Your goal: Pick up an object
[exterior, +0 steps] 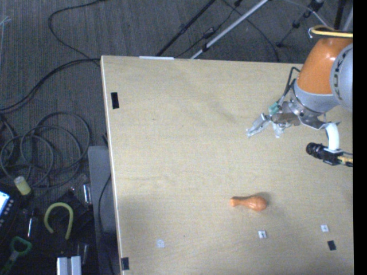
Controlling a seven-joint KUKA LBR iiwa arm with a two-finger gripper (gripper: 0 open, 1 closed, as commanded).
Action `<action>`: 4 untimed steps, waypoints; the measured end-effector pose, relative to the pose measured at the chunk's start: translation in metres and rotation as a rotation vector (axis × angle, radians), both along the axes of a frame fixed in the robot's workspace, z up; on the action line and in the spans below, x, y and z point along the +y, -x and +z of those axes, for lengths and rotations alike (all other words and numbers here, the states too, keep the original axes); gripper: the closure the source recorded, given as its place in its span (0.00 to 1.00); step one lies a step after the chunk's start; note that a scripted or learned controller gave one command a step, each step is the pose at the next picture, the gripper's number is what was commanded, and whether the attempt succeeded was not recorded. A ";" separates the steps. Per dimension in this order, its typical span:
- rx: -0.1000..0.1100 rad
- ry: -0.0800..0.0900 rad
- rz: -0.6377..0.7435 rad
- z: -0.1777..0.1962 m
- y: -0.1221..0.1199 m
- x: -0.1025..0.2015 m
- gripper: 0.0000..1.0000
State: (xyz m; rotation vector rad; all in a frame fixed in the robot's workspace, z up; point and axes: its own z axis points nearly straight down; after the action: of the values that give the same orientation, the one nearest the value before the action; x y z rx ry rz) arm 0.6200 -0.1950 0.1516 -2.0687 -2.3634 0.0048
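You're looking at the approach step here, nothing is getting grabbed yet. The gripper [259, 126] is hanging over the upper right part of the wooden bench top [172, 153], pointing left, and its 2 fingers are looking spread apart with nothing between them, though it's a bit blurry. The 1 obvious target is the orange object [250, 203], lying flat on the board well below the gripper, nearer the front edge. It's looking pear-shaped: fat bulb on the right, thin neck going left. I'm guessing the next move needs a shift toward it, then a drop straddling the narrow neck.
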 end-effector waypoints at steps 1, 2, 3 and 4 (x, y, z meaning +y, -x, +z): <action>-0.001 0.002 0.111 -0.068 -0.046 -0.011 0.00; -0.003 0.002 0.242 -0.031 -0.049 -0.008 0.00; -0.002 0.000 0.564 -0.067 -0.049 -0.018 0.00; -0.006 0.000 0.564 -0.057 -0.050 -0.017 1.00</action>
State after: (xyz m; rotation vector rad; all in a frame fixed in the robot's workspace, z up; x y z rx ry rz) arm 0.6698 -0.2115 0.0947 -1.3318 -2.8503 -0.0019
